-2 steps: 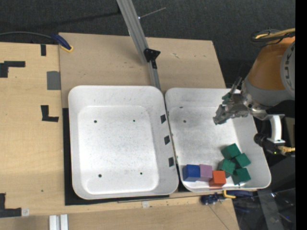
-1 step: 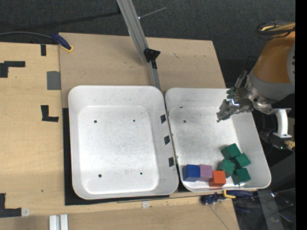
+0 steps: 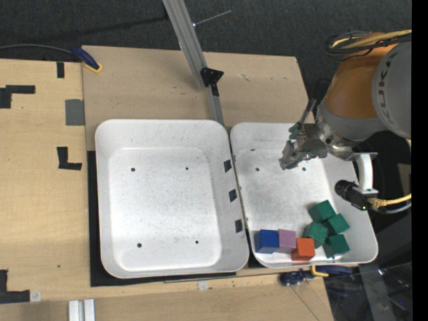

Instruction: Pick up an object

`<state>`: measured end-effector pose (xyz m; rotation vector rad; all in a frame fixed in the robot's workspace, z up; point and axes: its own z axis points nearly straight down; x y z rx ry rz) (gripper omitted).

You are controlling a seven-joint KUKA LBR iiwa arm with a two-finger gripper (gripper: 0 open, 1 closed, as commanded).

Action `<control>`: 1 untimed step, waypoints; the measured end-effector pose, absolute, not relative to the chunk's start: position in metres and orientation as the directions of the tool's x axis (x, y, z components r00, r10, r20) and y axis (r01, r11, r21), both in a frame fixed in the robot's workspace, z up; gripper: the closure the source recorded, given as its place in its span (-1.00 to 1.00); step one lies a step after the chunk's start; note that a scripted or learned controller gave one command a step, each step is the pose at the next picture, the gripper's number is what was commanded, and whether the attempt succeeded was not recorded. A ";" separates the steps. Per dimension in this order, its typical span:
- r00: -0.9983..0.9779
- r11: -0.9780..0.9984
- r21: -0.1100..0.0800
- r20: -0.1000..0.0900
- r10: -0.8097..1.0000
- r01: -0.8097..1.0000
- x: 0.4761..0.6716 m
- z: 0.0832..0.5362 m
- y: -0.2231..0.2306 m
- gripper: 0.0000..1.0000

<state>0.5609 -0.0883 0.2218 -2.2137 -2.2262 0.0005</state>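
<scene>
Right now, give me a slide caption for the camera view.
KUKA arm's gripper hovers over the right bin, away from blue, purple, orange and green blocks at its near edge.

coloured blocks [image 3: 309,235], clustered, right bin's [image 3: 267,139] near corner

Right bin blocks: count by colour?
In the right bin, clustered at its near edge:
Green blocks: 4, though they overlap, so that count is my best read
Blue block: 1
Purple block: 1
Orange block: 1
Total: 7
The gripper hangs over the bin's far part, apart from the blocks.
</scene>
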 end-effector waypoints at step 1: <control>-0.007 0.007 -0.001 0.002 1.000 1.000 0.571 0.225 -0.034 1.00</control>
